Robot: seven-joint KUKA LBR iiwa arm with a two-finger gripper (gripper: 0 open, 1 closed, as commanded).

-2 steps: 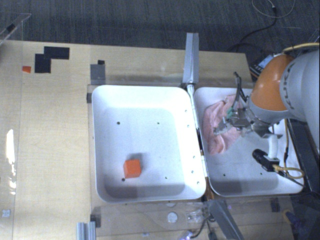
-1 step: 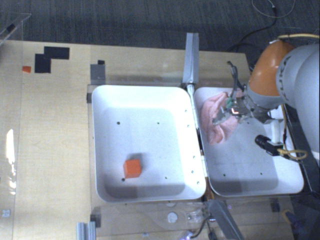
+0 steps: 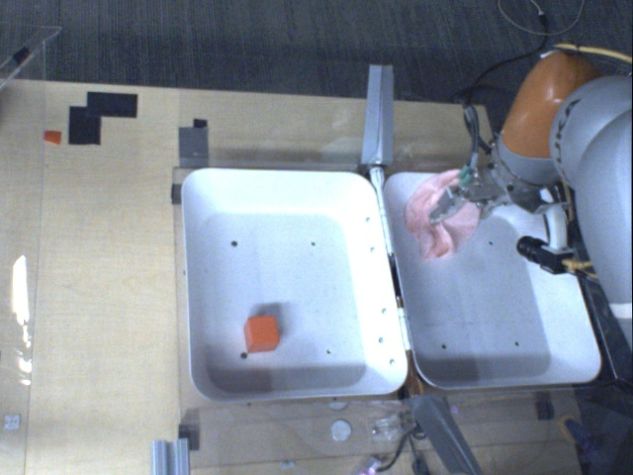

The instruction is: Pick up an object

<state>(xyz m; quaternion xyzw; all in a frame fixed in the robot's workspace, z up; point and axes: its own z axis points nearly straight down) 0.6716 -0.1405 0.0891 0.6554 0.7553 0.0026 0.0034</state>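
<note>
Robot arm (image 3: 579, 137) over the right bin (image 3: 514, 354), jaws' grip impossible to tell against a pink cloth (image 3: 440, 221), orange block (image 3: 262, 333) lay in the left bin (image 3: 287, 206).

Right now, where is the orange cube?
The orange cube lies in the left bin, near its front-left corner, far from the gripper.

The 1 grey arm (image 3: 593, 156) reaches in from the right, its orange band (image 3: 542, 107) sitting just above the wrist (image 3: 514, 171). The gripper (image 3: 457, 198) points leftward and slightly down, its 2 fingers (image 3: 447, 204) closed on a pink cloth (image 3: 440, 221) bunched between them.
</note>
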